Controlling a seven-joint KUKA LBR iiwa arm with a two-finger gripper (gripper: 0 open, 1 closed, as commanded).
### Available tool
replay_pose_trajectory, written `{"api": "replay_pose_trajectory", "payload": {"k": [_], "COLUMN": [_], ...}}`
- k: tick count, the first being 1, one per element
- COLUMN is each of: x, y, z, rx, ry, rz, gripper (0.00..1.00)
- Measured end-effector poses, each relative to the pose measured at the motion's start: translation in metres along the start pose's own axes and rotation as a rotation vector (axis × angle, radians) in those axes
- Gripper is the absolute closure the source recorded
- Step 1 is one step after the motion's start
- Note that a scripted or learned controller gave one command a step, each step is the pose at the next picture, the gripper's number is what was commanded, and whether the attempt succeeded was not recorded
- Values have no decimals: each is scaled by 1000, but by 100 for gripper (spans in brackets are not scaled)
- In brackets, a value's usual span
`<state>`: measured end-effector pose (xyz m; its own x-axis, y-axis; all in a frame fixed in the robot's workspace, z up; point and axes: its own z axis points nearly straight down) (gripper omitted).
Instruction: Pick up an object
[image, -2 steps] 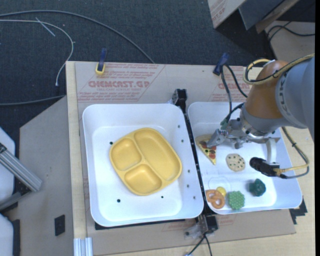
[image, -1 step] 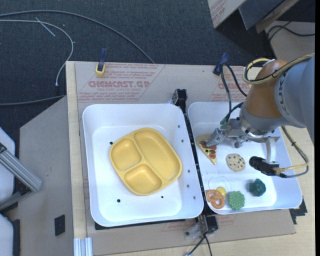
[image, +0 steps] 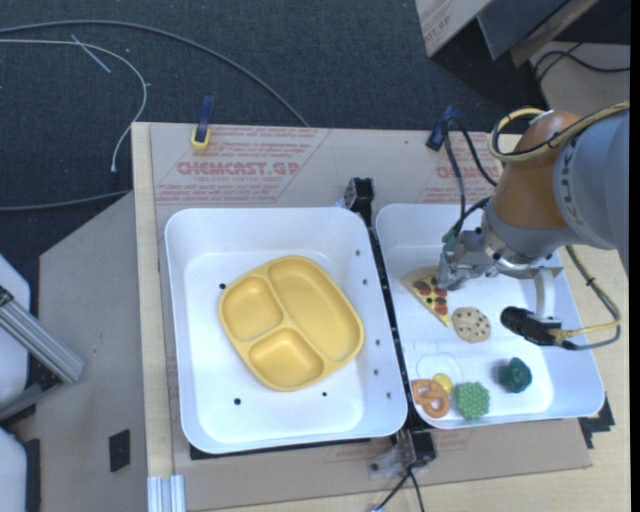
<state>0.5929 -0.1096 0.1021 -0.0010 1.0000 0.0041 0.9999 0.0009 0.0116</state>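
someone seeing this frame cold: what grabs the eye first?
Probably the yellow divided tray, lying alone in the middle of the left bin. Next the grey arm with its orange band, reaching in from the right, with the gripper low over the right bin just above the pizza slice. Below that sits a cluster of small toy foods: a cookie, a pretzel and two green pieces.

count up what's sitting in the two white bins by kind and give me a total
Yellow divided tray: 1
Pizza slice: 1
Cookie: 1
Pretzel: 1
Light green broccoli piece: 1
Dark green piece: 1
Total: 6
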Motion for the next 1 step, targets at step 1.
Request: {"api": "replay_pose_trajectory", "payload": {"k": [1], "x": [-2], "y": [4], "z": [-65], "rx": [4], "ry": [-6], "rz": [-1], "gripper": [100]}}
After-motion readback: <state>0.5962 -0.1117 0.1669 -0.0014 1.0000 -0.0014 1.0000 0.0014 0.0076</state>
